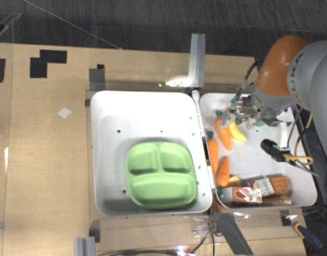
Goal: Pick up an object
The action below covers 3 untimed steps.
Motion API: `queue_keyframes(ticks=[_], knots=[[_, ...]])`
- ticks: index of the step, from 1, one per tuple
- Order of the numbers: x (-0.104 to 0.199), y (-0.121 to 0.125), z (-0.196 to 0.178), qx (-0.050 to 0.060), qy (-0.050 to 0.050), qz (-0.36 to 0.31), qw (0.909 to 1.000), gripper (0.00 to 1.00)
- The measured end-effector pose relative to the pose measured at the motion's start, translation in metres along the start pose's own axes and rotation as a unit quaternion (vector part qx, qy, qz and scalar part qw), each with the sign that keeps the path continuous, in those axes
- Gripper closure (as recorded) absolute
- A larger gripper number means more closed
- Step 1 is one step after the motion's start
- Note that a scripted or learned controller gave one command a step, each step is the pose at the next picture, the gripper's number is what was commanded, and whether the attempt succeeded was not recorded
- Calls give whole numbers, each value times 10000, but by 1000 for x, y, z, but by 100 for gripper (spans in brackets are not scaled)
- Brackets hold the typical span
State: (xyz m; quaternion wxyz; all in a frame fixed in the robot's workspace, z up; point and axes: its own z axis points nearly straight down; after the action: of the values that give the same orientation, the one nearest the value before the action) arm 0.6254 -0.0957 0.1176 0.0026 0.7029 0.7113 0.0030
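While the green divided plate [161, 175] lies in the left bin [107, 116], the tool [242, 112] hangs low in the right bin [307, 193] just above a yellow banana [237, 132] and carrots [224, 137] (whether it grips anything I cannot tell), a snack packet [259, 190] lying nearer the front.

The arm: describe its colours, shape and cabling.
The rounded grey arm carries a bulbous orange band above the wrist. Its small metallic tool has green accents, and thin black cables loop down toward it beside the orange section.
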Motion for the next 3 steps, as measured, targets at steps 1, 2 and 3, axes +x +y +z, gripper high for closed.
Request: queue_keyframes(ticks=[1,2,3], knots=[[7,-27,26,-42,-8,-549,9985,0],[8,-20,7,-142,-12,-559,9983,100],[47,-21,-69,3,0,-491,9988,100]])
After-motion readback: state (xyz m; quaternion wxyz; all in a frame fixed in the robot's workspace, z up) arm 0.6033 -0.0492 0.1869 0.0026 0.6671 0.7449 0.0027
